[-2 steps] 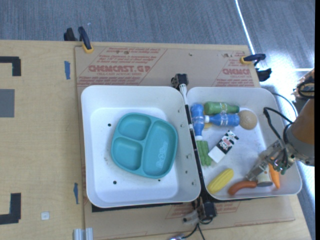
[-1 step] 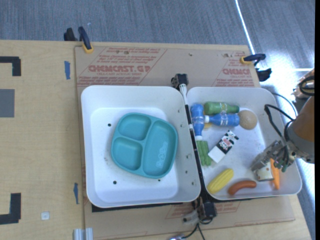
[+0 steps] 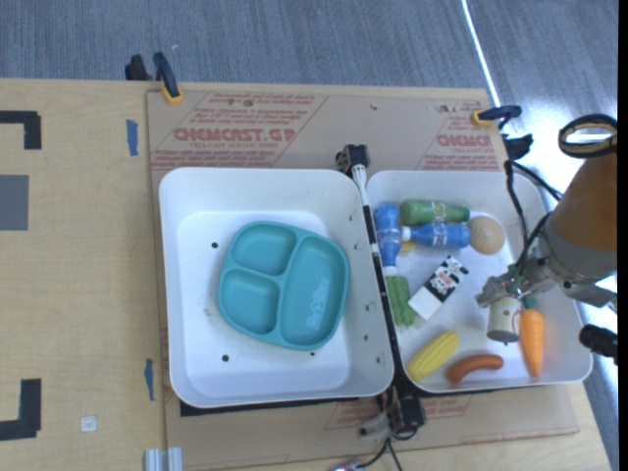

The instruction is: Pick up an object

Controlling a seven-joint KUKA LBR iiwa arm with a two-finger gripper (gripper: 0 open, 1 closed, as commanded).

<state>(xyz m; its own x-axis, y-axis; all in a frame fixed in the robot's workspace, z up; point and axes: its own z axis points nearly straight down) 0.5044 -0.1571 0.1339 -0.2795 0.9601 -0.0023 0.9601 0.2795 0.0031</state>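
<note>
A pale wooden surface (image 3: pixel 78 292) carries a brown cardboard sheet printed with red lettering, and on it sit two shallow white bins side by side, smooth plastic with rounded corners. The left bin (image 3: pixel 186 263) holds a teal plate (image 3: pixel 283 285), glossy and rounded, divided into three compartments. The right bin (image 3: pixel 564 356) holds the small toy objects. The grey arm (image 3: pixel 589 219), with its orange band, reaches over the bin's right side, and its metallic tool (image 3: pixel 505 294) hangs low just above a small white cylinder (image 3: pixel 503 320); whether it is apart or together cannot be made out. Just right of the cylinder lies a tapered orange carrot (image 3: pixel 532 340). Along the far wall lie a green bottle (image 3: pixel 432 211) and a blue bottle (image 3: pixel 440 235), beside a round tan ball (image 3: pixel 485 234). Near the front lie a bumpy yellow corn cob (image 3: pixel 433 353) and a smooth red sausage (image 3: pixel 475 366).
</note>
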